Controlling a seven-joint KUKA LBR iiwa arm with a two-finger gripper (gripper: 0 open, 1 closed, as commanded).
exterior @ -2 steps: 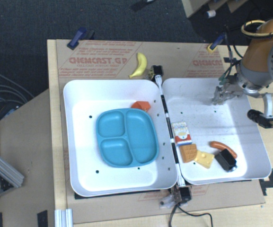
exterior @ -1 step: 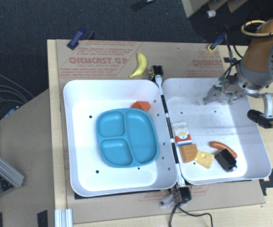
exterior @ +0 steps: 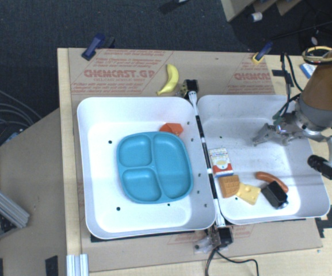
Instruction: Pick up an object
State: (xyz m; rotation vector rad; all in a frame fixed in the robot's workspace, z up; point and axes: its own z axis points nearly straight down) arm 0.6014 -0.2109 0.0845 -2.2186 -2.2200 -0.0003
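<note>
Grey arm with orange band enters from the right; its pincer (exterior: 264, 134) hangs low over the right bin (exterior: 240, 117), fingers spread apart, nothing between them. Right bin, near edge: small carton (exterior: 220, 160), brown square (exterior: 229, 186), yellow wedge (exterior: 248, 194), sausage (exterior: 267, 178), black block (exterior: 274, 195). Left bin (exterior: 96, 125): blue divided tray (exterior: 154, 167), orange piece (exterior: 172, 129) just beyond it. Bench (exterior: 125, 71): banana (exterior: 169, 80).
</note>
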